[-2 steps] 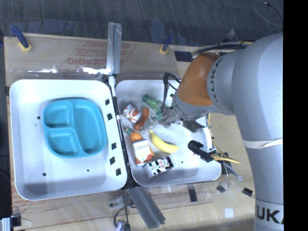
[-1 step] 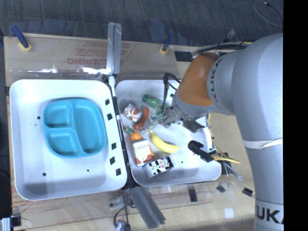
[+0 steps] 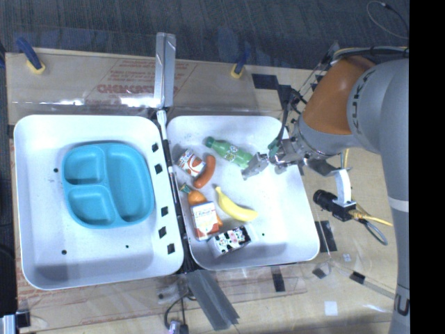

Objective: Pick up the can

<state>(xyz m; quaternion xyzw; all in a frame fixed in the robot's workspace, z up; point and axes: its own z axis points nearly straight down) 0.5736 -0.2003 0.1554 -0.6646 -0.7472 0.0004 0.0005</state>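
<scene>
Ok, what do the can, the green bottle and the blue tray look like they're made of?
The can: probably metal under a red-and-white printed label, though it is too small to be sure. The green bottle: looks like translucent plastic with a white label. The blue tray: smooth, matte, moulded plastic with three compartments.

Red-white can (image 3: 189, 163), seemingly tipped over

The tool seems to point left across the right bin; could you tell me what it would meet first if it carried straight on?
Probably the green bottle, just left of the tool; its height above the bin is unclear.
</scene>
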